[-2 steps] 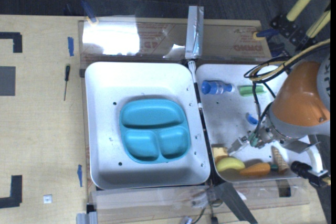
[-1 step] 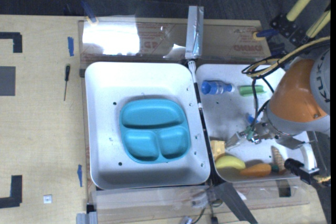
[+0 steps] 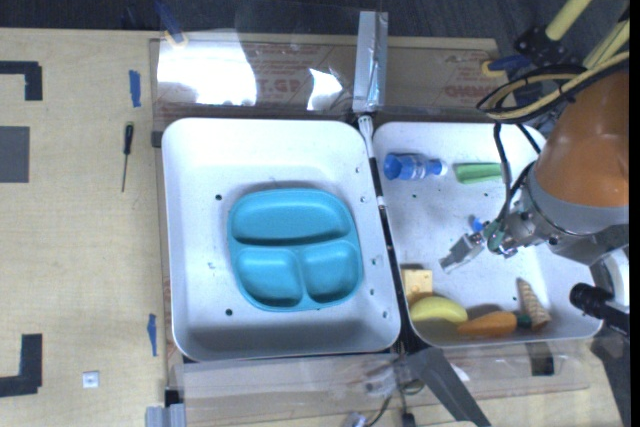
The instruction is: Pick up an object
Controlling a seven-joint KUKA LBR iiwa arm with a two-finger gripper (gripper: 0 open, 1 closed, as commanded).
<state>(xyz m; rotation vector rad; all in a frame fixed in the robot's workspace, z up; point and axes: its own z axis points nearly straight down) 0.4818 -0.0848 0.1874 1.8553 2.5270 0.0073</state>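
Broadly, the left bin [image 3: 190, 215] holds a blue tray [image 3: 294, 247]; the right bin [image 3: 440, 215] holds small things. The arm [image 3: 585, 165] hangs over the right bin, its claw [image 3: 462, 253] above bare floor, whether apart or together I cannot tell. Near edge: banana [image 3: 438, 311], carrot [image 3: 490, 322], cone [image 3: 531, 303], cube [image 3: 416, 281]. Far: bottle [image 3: 412, 167], green stick [image 3: 478, 172]. The banana looks light and stiff; grip across its middle
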